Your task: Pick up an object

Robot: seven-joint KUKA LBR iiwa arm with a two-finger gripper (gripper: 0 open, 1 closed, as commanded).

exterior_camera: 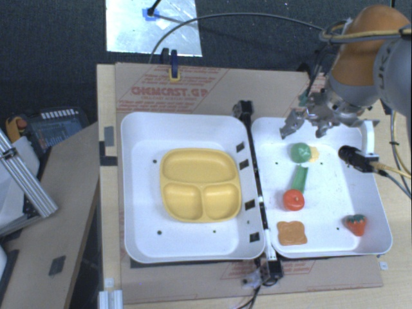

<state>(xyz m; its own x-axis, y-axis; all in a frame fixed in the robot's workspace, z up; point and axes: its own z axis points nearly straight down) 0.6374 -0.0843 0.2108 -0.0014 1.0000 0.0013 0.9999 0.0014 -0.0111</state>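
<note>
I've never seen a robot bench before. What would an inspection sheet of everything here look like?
Surface: two white bins, the left bin and the right bin, on a cardboard sheet.
Job's things: in the right bin, a green and yellow toy, green stick, red tomato, orange toast and a red toy with green top.
Clutter: yellow divided plate in the left bin.
Grippers: gripper over the right bin's far side, jaws open, holding nothing.
Cables: black cable arching toward the arm; wires at the bins' near edge.
Surroundings: silvery sheet; keypad unit at left.
</note>
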